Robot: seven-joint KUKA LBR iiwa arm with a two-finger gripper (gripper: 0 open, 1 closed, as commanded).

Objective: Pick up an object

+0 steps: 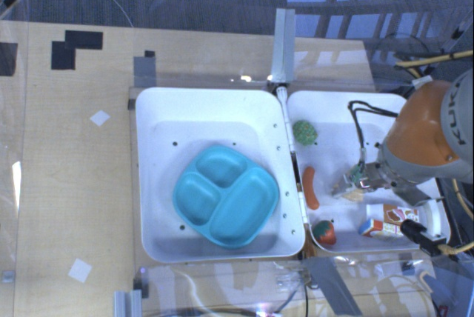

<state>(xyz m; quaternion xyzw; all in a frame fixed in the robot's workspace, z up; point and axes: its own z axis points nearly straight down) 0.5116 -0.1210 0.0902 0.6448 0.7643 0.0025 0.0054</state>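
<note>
Just off the gripper's (354, 182) left lay the sausage (310, 187).
Its long axis ran up-and-down the right bin (337, 104); whether the gripper held anything, I could not tell.

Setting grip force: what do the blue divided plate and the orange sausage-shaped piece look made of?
Blue divided plate: likely hard moulded plastic, one even colour, smooth with a soft sheen on its compartment rims. Orange sausage-shaped piece: probably toy plastic or rubber, uniform colour and rounded ends; too small to judge its finish.
</note>
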